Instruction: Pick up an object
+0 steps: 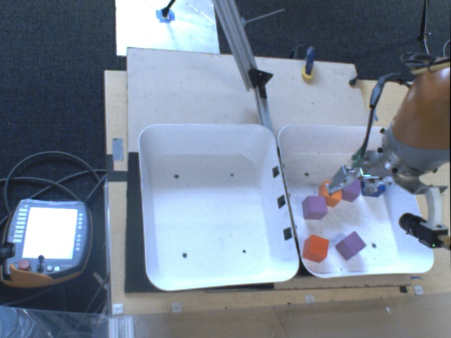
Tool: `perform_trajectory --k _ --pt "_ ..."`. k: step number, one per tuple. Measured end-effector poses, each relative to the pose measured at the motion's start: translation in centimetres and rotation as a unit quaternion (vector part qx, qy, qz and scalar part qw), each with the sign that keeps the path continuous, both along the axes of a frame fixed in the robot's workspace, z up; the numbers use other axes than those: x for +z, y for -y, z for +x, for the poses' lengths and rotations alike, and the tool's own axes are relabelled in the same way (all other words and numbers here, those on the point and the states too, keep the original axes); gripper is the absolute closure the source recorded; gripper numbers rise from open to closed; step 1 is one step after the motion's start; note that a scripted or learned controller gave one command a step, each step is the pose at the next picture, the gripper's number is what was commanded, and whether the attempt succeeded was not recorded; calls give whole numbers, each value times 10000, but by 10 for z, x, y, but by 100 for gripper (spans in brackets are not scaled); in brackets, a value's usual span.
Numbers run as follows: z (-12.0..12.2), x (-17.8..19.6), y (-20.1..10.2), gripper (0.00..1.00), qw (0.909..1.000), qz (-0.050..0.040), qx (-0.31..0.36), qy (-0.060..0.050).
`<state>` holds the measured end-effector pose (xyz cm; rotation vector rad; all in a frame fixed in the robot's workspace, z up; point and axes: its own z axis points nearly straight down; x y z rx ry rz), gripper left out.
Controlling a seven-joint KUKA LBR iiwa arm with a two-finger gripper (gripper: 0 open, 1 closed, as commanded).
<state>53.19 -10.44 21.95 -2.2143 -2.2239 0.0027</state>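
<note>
Camera view, claw (343, 182) grip unclear, over small orange block (328, 193), purple cube (314, 207) beside.

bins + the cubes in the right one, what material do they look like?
Bins: likely moulded plastic, white, smooth with a slight sheen; rounded corners and thin rolled rims suggest it. Orange cube and purple cubes: matte, uniformly coloured, crisp-edged; painted wood or foam, can't tell which from here.
</note>
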Motion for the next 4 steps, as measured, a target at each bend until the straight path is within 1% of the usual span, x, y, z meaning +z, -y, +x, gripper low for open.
perform_trajectory --k 1,2,3,4 --pt "1 2 0 0 10000 -2 -8 25" --pt "-3 -52 10 0 10000 -2 -19 -3" --pt "-12 -100 5 0 10000 3 -12 1" --pt "-12 -131 5 0 10000 0 -12 5"
